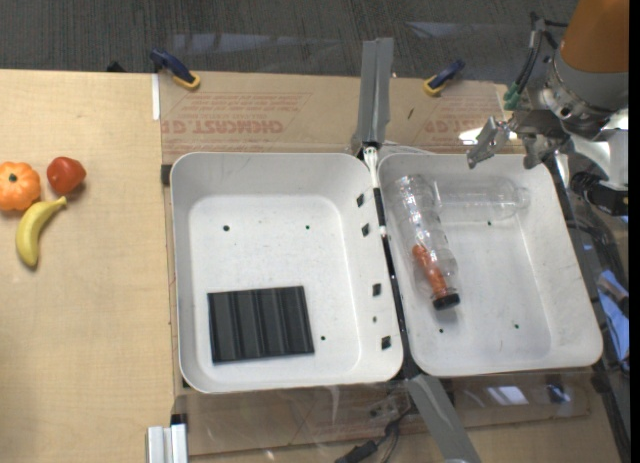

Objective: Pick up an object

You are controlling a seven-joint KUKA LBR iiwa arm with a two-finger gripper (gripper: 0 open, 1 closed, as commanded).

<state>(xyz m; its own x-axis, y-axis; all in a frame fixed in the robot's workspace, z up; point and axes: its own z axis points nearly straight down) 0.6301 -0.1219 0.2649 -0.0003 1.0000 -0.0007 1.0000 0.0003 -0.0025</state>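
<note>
Bottles [432, 251], clear plastic, lay in the right bin [560, 351] and looked light, slippery and squashy, best held across the middle; the end effector [510, 141] hung open above the bin's far edge.

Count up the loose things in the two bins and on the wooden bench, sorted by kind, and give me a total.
Clear plastic bottles: 2
Black ridged mat: 1
Banana: 1
Orange: 1
Red tomato-like fruit: 1
Total: 6
</note>
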